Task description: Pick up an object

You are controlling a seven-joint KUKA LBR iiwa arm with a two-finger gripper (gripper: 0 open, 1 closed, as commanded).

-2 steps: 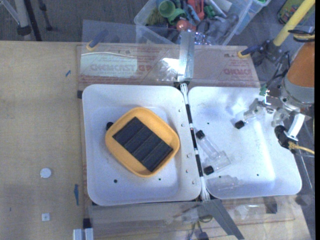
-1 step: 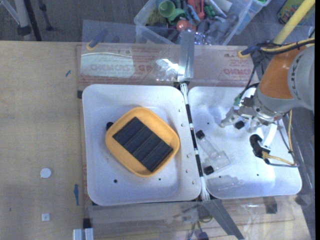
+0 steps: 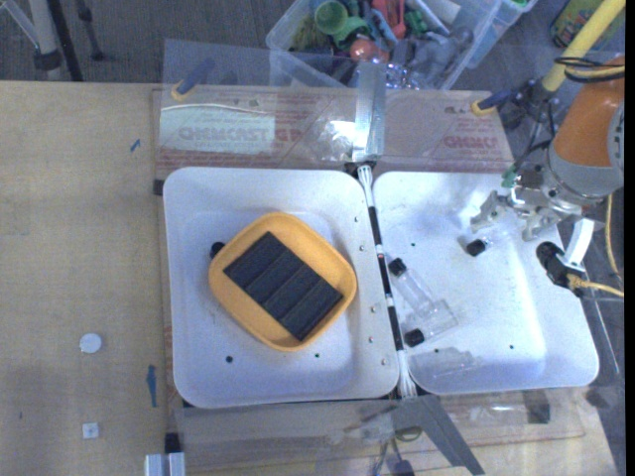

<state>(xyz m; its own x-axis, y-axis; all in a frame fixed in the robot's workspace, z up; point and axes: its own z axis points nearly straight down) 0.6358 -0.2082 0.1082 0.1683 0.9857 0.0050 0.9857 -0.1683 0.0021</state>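
Grey two-finger gripper (image 3: 493,228) hovers over right white bin (image 3: 566,355), fingers spread, holding nothing. Risk: only object, yellow tray with dark inset panels (image 3: 283,281), sits in left bin (image 3: 189,365); closing here grabs air.

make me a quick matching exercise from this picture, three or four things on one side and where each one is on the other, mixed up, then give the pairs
Things:
1. yellow tray with dark panels
2. gripper
3. clear tub of colourful toys
4. small white disc

Places:
A. on the bare wooden bench, left of both bins
B. beyond the bins, at the top of the view
C. lying in the left bin
D. over the right bin, near its upper part

Pairs: 1-C, 2-D, 3-B, 4-A
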